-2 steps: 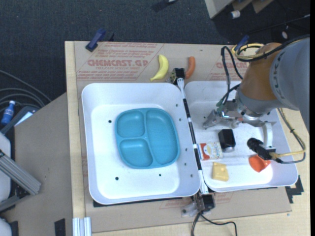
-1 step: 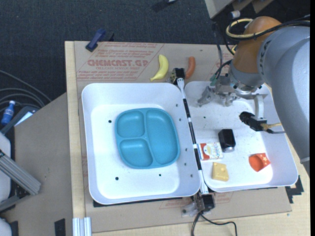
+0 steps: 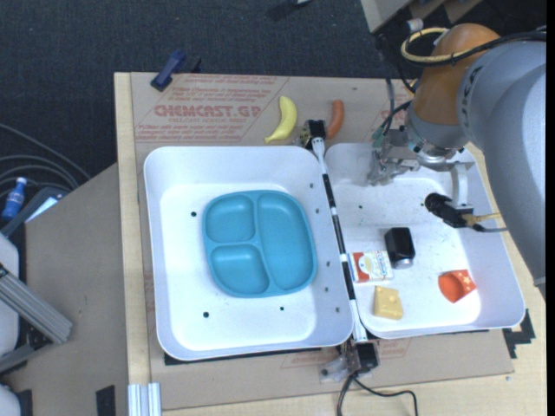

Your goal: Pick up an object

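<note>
Camera view: pincer (image 3: pixel 386 165) hovers near right bin's (image 3: pixel 499 315) far rim, objects well apart.

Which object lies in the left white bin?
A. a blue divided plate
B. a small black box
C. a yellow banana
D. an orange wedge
A: the blue divided plate lies in the middle of the left bin, while the small black box and the orange wedge lie in the right bin, and the banana lies on the bench behind the bins.
</note>
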### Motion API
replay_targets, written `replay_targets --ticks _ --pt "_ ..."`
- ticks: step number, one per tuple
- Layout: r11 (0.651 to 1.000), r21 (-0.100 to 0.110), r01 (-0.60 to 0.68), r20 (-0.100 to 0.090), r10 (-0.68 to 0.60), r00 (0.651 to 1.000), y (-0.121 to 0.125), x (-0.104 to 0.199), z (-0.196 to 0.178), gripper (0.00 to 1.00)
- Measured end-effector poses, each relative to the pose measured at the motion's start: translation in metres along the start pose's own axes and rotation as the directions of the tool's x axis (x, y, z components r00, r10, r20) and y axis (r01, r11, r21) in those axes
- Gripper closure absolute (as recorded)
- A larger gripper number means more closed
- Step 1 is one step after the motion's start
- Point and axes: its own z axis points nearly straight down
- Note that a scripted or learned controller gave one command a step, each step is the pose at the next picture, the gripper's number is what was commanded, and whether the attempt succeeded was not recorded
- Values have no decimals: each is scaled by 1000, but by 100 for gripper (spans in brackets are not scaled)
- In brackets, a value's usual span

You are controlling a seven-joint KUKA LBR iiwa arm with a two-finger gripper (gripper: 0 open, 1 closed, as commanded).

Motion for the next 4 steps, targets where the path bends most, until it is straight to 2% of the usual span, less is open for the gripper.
replay_targets --ticks 1,2,3,4 --pt "1000 1 0 0 0 1000 0 0 0 0" --pt "1000 6 -2 -3 2 1000 -77 -9 11 0" --pt "1000 2 -1 -2 1 1000 -29 1 11 0" --pt "1000 1 -1 -2 1 1000 -1 12 11 0"
